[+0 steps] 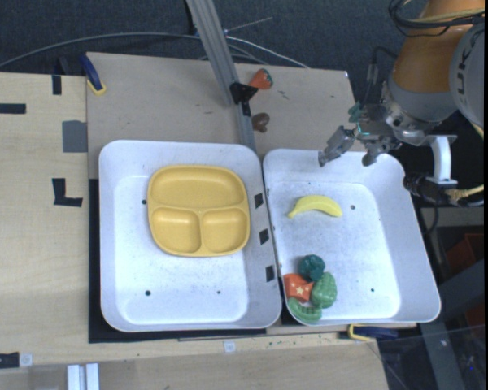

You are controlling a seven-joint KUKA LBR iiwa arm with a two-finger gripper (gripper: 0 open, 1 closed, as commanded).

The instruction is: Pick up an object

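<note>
We're pre-grasp: gripper (349, 153) fingers spread, empty, above right bin's (390, 218) far rim; next, descend onto banana (315, 207).

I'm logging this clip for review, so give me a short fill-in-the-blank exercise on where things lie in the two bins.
1. The yellow divided plate lies in the ____ bin of the camera view.
2. The banana lies in the right bin, and its colour is ____.
3. The gripper hangs over the right bin's far edge, with ____ between its open fingers.
4. The pile of green and orange toys sits near the right bin's ____ edge.

Missing words: left; yellow; nothing; near
</note>
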